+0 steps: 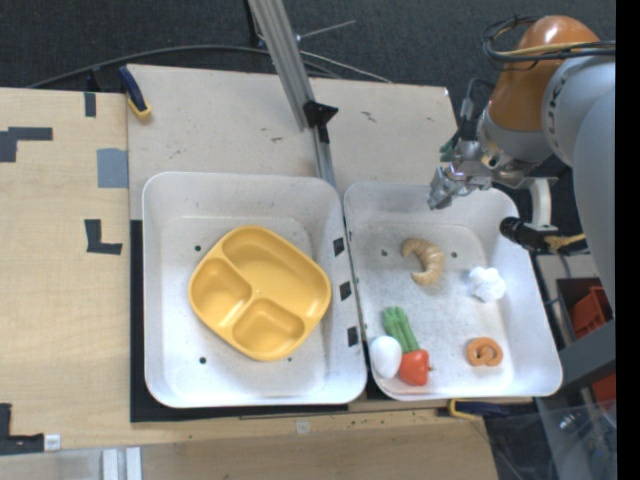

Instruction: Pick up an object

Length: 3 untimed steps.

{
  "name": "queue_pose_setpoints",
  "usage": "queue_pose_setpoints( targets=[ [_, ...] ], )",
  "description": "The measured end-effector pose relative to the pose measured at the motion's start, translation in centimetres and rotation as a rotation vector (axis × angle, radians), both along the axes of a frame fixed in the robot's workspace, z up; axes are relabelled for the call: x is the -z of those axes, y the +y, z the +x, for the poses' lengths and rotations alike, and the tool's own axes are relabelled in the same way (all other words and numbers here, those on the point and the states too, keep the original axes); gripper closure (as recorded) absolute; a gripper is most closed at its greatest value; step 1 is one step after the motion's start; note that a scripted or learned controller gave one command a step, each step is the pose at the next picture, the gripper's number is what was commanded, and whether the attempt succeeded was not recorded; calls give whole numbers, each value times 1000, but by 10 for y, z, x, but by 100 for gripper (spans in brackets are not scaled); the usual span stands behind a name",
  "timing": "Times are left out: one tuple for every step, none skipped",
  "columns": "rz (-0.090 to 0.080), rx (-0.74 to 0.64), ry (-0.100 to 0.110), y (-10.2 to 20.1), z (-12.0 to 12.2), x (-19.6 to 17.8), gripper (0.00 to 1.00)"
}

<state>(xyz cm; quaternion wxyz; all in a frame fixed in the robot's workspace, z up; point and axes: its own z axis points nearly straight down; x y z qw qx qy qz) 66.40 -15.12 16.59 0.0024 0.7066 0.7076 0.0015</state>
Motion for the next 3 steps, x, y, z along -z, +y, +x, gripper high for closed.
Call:
queue_pose_setpoints(
  targets=[
    [0, -1, -1, -1, 8, -62, 100],
    [1, 0, 2, 0, 9, -91, 100],
    [2, -3, 9, 45, -13, -76, 100]
  ],
)
